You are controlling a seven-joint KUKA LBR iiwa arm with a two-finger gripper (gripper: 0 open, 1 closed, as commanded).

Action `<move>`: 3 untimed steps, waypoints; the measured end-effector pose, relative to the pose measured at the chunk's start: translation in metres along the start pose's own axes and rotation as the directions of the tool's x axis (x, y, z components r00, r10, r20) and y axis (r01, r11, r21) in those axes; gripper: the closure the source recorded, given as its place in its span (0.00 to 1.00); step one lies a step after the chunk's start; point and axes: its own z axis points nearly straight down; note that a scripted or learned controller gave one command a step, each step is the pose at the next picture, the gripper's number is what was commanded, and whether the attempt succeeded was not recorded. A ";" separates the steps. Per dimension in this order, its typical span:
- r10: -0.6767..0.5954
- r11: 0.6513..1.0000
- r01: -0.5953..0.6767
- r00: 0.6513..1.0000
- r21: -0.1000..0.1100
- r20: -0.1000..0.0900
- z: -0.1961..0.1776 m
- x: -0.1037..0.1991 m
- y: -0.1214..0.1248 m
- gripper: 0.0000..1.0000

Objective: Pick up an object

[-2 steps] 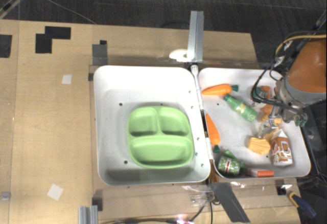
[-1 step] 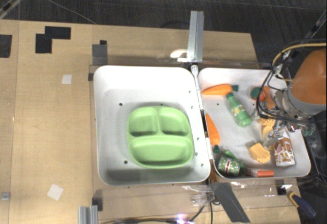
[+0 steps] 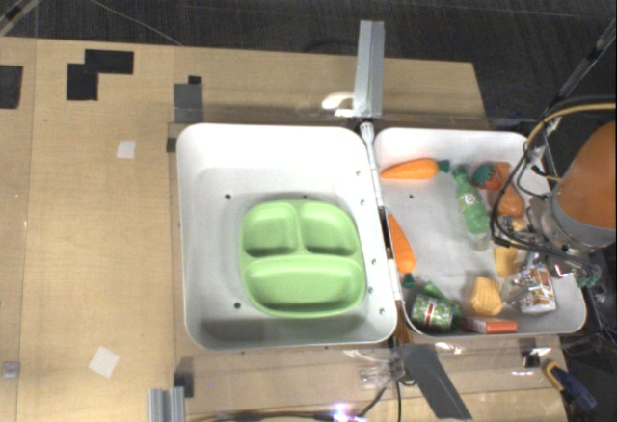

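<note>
Two white bins (image 3: 198,247) on pale tan bench (image 3: 87,247), black square patches at bench's far left. Light green divided plate (image 3: 303,254) in left bin. In right bin (image 3: 439,218): orange carrot (image 3: 410,170) at top, second orange carrot (image 3: 400,244) along divider, clear green bottle (image 3: 470,206), dark green can (image 3: 431,308) with red-and-white label, yellow-orange wedge (image 3: 486,295), red flat piece (image 3: 494,324). Arm grey with orange band (image 3: 588,189); black and yellow cables alongside. Floor dark grey.

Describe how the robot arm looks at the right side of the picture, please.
The arm shows a rounded orange band above grey, metallic wrist parts. Thin black and yellowish cables loop around it. The end effector below is partly hidden and blurred, so its shape is unclear.
</note>
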 end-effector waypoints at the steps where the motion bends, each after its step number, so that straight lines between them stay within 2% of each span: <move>1: -0.012 1.000 0.012 1.000 0.003 0.004 -0.001 0.011 0.008 0.00; 2: -0.069 0.998 0.069 0.998 0.004 0.003 -0.001 0.003 0.032 0.00; 3: -0.050 0.999 0.050 0.999 -0.004 -0.005 0.003 -0.092 -0.006 0.00</move>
